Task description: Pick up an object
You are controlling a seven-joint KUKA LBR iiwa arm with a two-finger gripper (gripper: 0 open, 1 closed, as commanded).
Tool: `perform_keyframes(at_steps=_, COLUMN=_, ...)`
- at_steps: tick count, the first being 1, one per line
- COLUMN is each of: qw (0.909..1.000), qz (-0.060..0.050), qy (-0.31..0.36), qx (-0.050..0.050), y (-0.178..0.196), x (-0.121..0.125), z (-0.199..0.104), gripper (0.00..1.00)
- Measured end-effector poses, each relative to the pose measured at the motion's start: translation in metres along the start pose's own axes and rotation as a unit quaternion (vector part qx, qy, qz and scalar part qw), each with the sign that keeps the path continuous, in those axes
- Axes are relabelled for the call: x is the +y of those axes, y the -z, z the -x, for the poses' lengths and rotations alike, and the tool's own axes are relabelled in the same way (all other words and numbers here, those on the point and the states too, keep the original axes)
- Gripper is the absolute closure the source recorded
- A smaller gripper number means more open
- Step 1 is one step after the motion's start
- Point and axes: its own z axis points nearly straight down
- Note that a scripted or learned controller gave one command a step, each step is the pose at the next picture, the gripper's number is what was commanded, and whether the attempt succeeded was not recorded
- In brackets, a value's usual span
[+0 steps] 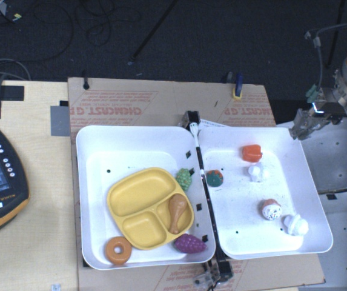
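I see two white bins side by side on the worktop (34, 108); the left bin (91, 156) holds a yellow divided plate (138, 194) with a brown drumstick (177, 213) lying in its right compartment; a donut (118, 250) sits at the plate's seven o'clock, purple grapes (189, 244) at its five o'clock, and a small green piece (185, 178) at its two o'clock, touching the rim. In the right bin (306, 193) a red-orange piece (252, 153) lies toward twelve o'clock; a small white piece (255, 173) sits just below it; a green-and-red ball (214, 177) rests at nine o'clock near the divider; a brown-and-white ball (271, 210) and a white lump (295, 224) lie near each other at five o'clock. The claw (303, 126) hangs outside the right bin's two o'clock corner, well apart from every object; whether it is apart or together I cannot tell.
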Motion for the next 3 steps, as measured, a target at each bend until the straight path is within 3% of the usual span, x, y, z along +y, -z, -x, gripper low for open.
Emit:
perform_keyframes(at_steps=1, qw=1.0000, qz=-0.003, qy=0.002, qx=0.001, y=-0.056, x=0.008, z=-0.085, gripper=1.00)
perform_keyframes(at_steps=2, qw=1.0000, qz=0.007, qy=0.001, qx=0.000, y=0.084, x=-0.028, z=-0.118, gripper=1.00)
perform_keyframes(at_steps=3, qw=1.0000, qz=-0.002, qy=0.000, qx=-0.001, y=0.041, x=-0.021, z=-0.163, gripper=1.00)
